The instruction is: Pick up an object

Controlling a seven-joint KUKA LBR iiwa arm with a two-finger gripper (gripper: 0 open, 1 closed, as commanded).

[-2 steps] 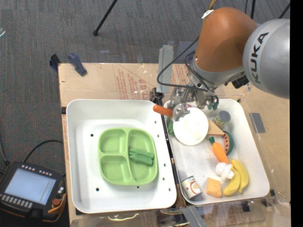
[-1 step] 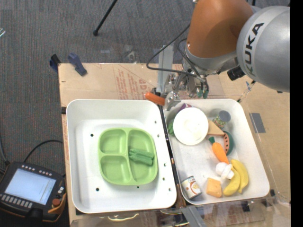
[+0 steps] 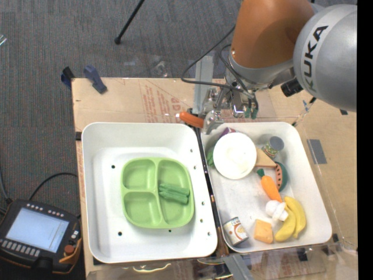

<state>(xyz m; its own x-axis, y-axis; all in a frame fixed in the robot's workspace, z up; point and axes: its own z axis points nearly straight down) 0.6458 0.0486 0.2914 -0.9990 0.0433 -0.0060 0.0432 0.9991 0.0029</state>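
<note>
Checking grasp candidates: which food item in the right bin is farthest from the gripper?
The cheese wedge, at the bin's near edge beside the banana; the carrot lies closer to the gripper.

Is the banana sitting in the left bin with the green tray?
No, the banana lies in the right bin, near its front corner, beside the cheese wedge.

"KUKA" is printed in black capitals on the grey arm housing (image 3: 326, 51), up and to the right of the jaws. Faint red lettering is seen on the cardboard worktop (image 3: 157, 101), left of the jaws, but cannot be read.
</note>
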